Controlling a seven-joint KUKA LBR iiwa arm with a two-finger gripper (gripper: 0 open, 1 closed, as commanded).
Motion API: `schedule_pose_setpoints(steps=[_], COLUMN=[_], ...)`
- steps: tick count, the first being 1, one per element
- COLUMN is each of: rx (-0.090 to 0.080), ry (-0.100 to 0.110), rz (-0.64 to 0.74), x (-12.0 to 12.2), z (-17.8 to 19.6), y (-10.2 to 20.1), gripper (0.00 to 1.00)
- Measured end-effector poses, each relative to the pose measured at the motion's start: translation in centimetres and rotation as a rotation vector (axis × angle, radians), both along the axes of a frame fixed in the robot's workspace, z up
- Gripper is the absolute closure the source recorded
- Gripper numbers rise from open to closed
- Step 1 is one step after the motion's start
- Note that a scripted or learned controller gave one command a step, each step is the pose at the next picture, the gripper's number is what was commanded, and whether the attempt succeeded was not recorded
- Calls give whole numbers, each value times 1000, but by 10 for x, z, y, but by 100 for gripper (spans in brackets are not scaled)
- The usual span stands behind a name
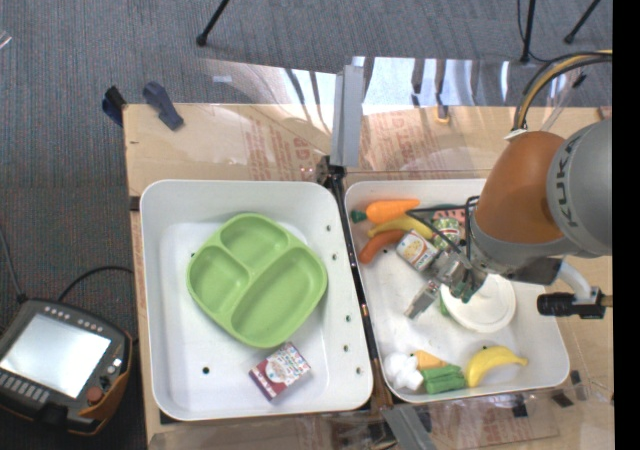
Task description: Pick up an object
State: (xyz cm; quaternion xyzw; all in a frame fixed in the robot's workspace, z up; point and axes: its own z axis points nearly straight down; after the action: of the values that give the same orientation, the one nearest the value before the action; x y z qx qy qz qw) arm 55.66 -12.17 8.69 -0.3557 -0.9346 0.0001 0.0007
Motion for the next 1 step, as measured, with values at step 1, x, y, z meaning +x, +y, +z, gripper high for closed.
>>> schedule_pose_setpoints(steps=[1], rx=[0], ry=[3], rz=[-196], x=[78], z=[-1], y=[35], gripper=[0])
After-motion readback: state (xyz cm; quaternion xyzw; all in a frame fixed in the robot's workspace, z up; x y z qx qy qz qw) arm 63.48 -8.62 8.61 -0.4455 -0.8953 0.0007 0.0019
